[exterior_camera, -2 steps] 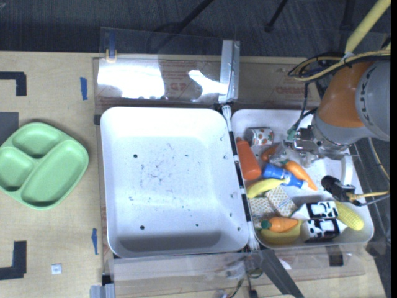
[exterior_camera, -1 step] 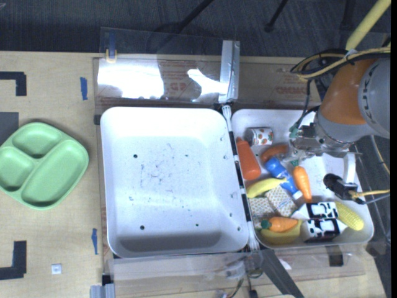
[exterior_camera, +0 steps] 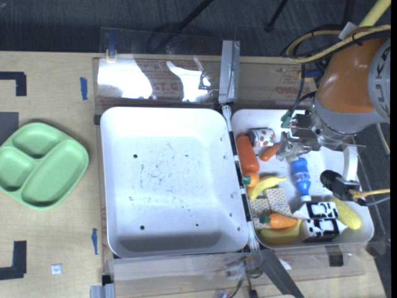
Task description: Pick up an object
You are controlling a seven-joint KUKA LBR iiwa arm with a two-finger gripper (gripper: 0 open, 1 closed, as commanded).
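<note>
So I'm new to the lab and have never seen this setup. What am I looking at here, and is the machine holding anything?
One camera looks down at a slant on a bench. The grey and orange shape at right is a robot arm; its gripper hangs over the right white bin. That bin holds toy food: an orange carrot, a banana, a blue bottle, a corn cob and more. The left white bin sits beside it, and a green divided plate lies on the bench at far left. Whether the gripper holds anything, I cannot tell.

one fixed overhead camera, angled down, two white bins mid-frame, arm entering from right
</note>
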